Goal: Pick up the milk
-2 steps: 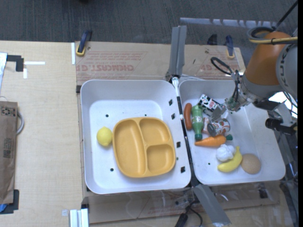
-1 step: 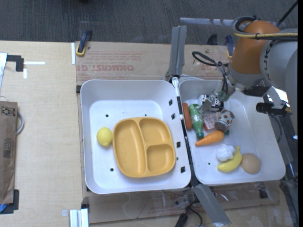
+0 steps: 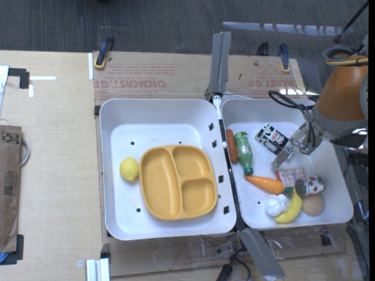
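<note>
Setting: robotics lab or test workshop, not a home or shop.

Evidence:
- Light plywood bench [image 3: 53, 157] on dark grey carpet floor [image 3: 164, 16], seen at 12 o'clock.
- Two white bins, left bin [image 3: 111, 215] and right bin [image 3: 340, 209], set on flattened printed cardboard [image 3: 146, 75], which is fixed by blue-handled clamps [image 3: 104, 52] at 11 and 1 o'clock.
- Grey and orange robot arm [image 3: 345, 95] entering at 3 o'clock, with loose black cables [image 3: 281, 98] beside it.
- Contents of the bins are plastic toy food and a yellow divided plate [image 3: 179, 180], laid out as test props.
- Brown paper bag [image 3: 10, 186] at 9 o'clock.
</note>
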You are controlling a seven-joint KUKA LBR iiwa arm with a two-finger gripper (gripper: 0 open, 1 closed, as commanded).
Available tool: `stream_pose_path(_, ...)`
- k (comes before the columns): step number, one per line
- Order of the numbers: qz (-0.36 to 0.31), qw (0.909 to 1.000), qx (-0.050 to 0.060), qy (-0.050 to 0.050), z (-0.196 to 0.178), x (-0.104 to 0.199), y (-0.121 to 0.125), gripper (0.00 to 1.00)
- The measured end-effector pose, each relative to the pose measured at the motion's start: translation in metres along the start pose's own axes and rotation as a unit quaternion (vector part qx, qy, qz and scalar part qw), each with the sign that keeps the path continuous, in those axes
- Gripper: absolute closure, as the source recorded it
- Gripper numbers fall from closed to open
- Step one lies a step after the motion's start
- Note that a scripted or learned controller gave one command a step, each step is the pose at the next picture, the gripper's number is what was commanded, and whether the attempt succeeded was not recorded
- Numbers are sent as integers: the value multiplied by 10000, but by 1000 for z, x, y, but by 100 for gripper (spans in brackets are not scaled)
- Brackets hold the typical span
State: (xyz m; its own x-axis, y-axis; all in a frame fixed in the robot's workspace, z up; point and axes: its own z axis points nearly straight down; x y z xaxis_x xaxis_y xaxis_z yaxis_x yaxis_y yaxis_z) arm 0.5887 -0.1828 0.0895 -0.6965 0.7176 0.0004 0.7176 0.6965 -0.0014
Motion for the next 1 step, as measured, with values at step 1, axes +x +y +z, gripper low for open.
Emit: stream_pose_path(1, -183, 9998, -11, -15, -1, 6, 69, 0)
